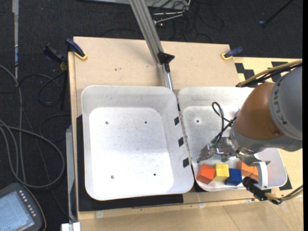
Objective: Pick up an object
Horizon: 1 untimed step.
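Two shallow white plastic bins sit side by side on a pale wooden bench, seen from above at a slant. The left white bin has a speckled floor with four small dark dots. The right white bin touches it along a shared edge marked with black tabs.

A grey robot arm with an orange band reaches in from the right and hangs over the right bin's near half. Its metal gripper sits low, just above a cluster of blocks; whether its fingers are apart or closed cannot be told from here, and nothing is visibly held between them.

The blocks lie packed together in the right bin's near corner. From left to right: an orange-red cube, a small yellow cube, a blue cube, and an orange block partly tucked beneath the arm.

A slanted silver metal pole crosses the bench's far side. Blue and yellow clamps grip the bench's far corners. Black cables trail across the dark floor on the left.
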Tool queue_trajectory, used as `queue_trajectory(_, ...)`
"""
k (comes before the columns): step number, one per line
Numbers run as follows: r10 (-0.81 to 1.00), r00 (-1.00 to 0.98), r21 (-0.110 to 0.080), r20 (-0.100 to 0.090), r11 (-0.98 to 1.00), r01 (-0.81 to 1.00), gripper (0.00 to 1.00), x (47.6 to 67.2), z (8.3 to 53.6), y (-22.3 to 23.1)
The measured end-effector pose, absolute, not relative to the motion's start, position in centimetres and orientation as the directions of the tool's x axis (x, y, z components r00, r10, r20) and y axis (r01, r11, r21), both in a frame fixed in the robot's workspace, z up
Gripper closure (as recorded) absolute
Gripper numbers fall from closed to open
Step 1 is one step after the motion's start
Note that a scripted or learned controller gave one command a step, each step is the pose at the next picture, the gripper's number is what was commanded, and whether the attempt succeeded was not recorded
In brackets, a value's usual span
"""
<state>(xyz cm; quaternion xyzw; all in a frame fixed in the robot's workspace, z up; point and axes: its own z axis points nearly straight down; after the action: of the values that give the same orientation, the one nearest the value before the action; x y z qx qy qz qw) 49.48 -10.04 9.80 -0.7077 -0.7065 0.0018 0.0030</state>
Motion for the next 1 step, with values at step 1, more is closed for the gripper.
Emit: queue_trajectory(1,1.000,0.002,0.001,0.000,-0.002,1.000,1.00,49.72,11.12,-10.08)
